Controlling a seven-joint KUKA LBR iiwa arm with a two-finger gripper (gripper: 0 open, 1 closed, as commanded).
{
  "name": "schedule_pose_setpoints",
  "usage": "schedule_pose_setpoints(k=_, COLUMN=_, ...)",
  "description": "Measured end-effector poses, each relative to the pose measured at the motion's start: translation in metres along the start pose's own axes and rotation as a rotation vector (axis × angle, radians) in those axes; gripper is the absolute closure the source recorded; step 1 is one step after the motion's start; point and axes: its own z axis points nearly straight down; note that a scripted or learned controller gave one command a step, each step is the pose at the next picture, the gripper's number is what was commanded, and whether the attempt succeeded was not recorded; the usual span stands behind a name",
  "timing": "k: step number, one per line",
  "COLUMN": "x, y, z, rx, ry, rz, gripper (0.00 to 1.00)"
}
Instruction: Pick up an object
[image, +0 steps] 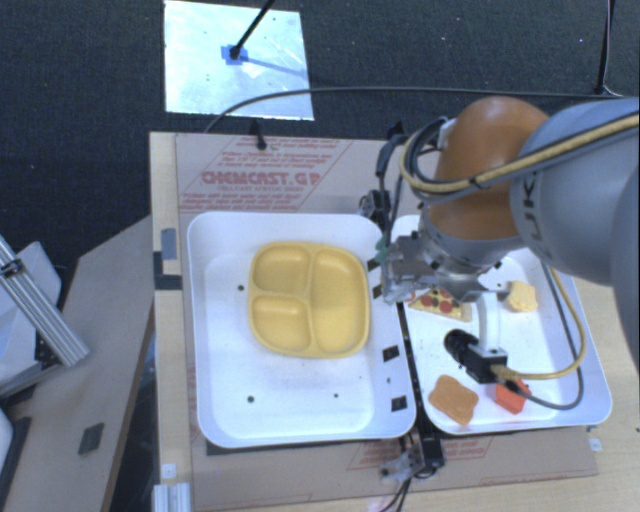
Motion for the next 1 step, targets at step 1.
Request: schedule_pose_setpoints(k=1, x=0.0416, y=-0.0252, z=0.015, rx=-0.001, ry=0.0, rz=0.001, gripper=1.0)
